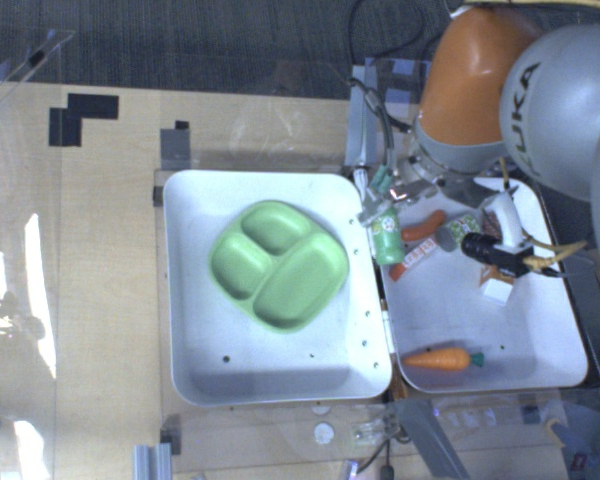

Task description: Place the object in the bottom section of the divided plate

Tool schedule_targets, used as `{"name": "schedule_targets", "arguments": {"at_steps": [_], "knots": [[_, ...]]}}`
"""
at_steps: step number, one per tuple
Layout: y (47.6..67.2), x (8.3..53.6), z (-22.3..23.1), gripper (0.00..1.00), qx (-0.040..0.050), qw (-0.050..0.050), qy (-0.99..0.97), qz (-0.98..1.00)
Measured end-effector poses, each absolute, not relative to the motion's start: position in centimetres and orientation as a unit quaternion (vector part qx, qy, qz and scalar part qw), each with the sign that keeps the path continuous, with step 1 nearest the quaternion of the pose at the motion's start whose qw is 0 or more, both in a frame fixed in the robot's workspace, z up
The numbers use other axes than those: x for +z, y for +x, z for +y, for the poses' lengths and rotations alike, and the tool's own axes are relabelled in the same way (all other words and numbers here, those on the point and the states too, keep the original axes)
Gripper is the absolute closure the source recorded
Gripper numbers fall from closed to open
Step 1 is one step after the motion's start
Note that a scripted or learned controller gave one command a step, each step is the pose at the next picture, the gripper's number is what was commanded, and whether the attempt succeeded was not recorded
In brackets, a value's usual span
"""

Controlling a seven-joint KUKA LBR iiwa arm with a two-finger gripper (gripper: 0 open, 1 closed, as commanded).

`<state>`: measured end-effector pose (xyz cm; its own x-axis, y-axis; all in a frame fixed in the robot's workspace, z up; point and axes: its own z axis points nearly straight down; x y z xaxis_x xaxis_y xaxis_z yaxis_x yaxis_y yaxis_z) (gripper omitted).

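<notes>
Plainly the main risk lies at the wall between the bins: the green can (387, 240), which appears to be the task's object, stands in the right bin (540, 353) hard against its left edge, with the gripper (382, 200) just above it, and the view does not show whether the gripper has closed on it or is merely hovering. If the hold is shallow or off-centre, the can may slip during the lift and drop back among its neighbours, or catch on the dividing wall on the way across. The red sausage (422, 229) and the red-and-white packet (417, 259) lie just beside the can, so either could be nudged or dragged along. A further risk is at the release: the divided plate (242, 264) sits turned in the left bin (200, 353), and a round can let go near a ridge could roll out of the bottom section (298, 286) into a smaller one. By count there are two bins, one plate with three sections and nothing in them, one can, one sausage, one packet, one carrot (438, 359) and one small white block (495, 288), though the clutter under the wrist may hide more
</notes>
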<state>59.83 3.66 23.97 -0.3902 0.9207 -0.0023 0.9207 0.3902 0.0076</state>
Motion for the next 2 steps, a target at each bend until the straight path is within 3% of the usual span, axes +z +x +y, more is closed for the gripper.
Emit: {"name": "schedule_targets", "arguments": {"at_steps": [1, 2], "knots": [[60.62, 23.47, 9.17, 1.0, 0.0025, 0.003, 0.503, 0.864], [60.63, 23.49, 9.16, 0.0, 0.0026, 0.003, 0.503, 0.864]]}}
